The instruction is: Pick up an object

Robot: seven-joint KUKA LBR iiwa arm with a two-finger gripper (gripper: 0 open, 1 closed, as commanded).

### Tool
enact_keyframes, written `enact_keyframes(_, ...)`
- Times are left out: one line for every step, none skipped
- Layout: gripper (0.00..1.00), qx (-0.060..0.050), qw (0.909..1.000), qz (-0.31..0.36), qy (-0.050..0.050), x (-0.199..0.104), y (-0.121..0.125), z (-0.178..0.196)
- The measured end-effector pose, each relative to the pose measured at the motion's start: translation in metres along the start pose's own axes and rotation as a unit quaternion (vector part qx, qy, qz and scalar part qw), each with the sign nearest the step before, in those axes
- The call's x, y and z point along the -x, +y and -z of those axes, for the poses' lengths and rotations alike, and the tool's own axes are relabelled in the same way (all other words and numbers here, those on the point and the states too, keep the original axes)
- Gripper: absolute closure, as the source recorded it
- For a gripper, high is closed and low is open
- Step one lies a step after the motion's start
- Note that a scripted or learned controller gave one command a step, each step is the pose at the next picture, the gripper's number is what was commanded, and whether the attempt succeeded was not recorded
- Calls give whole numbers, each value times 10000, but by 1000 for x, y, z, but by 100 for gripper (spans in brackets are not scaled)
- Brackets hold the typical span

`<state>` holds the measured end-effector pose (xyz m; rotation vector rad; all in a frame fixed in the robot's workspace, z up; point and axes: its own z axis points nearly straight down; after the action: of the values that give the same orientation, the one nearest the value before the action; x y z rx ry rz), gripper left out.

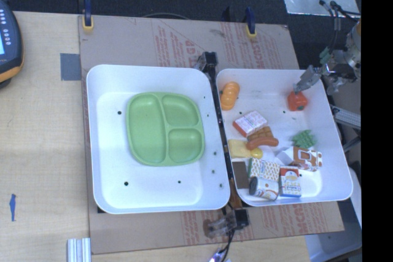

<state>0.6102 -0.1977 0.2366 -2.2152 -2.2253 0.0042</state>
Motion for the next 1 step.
enact_keyframes(0,6,10000,23,-11,14,44,-149)
